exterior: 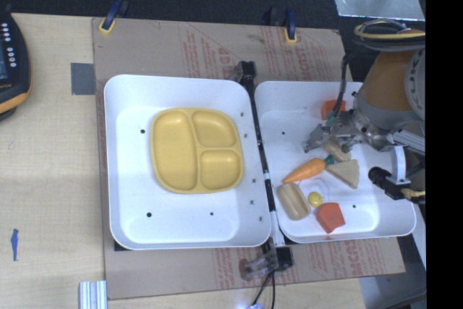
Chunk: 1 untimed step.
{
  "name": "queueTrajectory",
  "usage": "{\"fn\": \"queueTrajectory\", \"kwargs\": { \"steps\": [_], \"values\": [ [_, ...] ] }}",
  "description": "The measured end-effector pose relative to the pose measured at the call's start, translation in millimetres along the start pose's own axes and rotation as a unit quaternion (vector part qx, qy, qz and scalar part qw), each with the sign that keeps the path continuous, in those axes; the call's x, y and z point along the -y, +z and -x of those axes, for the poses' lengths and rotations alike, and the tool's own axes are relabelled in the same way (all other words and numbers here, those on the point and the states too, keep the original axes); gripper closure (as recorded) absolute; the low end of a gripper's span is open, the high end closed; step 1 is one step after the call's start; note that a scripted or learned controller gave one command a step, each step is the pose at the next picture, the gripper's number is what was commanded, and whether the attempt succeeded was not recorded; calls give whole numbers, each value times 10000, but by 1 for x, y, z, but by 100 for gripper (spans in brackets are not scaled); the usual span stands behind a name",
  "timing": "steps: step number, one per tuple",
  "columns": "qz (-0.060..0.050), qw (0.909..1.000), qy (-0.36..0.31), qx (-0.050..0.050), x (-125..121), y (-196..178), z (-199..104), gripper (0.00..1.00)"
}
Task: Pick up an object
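Nearest the camera, a cardboard sheet (181, 271) is spread over the wooden bench (43, 177), and two shallow white bins are set on it side by side. It is clamped along its far edge by a yellow clip (110, 19) at about eleven o'clock and another (289, 31) at about one o'clock, presumably so that it cannot slide.

At nine o'clock from the frame's centre, the left bin (123, 155) is occupied by a yellow divided plate (195, 150) lying flat near its middle.

At three o'clock, the right bin (289, 105) is reached into by the grey arm with its orange band (387, 79). The gripper (334, 140) is lowered among the objects, just above a pale piece (337, 152); whether its pincer is released or clenched cannot be told, and nothing is seen between the fingers.

The candidates for picking are crowded at the bin's five o'clock side: a tan wedge (347, 172), a bread-like roll (293, 200), an orange carrot (305, 170), a red block (330, 216) and a small yellow ball (315, 198). A red-orange piece (330, 108) is partly hidden beside the arm at one o'clock. The carrot and the wedge are packed just beside the gripper, so a clean approach to any one piece is judged to be hampered.
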State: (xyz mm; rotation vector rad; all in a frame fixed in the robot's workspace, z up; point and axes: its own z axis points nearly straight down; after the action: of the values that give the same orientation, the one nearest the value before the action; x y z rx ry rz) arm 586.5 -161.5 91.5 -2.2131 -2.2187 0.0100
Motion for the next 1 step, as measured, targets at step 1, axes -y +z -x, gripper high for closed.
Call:
{"fn": "queueTrajectory", "kwargs": {
  "steps": [1],
  "values": [
    [72, 10000, -15, 24, -68, -3, 46, 0]
  ]
}}
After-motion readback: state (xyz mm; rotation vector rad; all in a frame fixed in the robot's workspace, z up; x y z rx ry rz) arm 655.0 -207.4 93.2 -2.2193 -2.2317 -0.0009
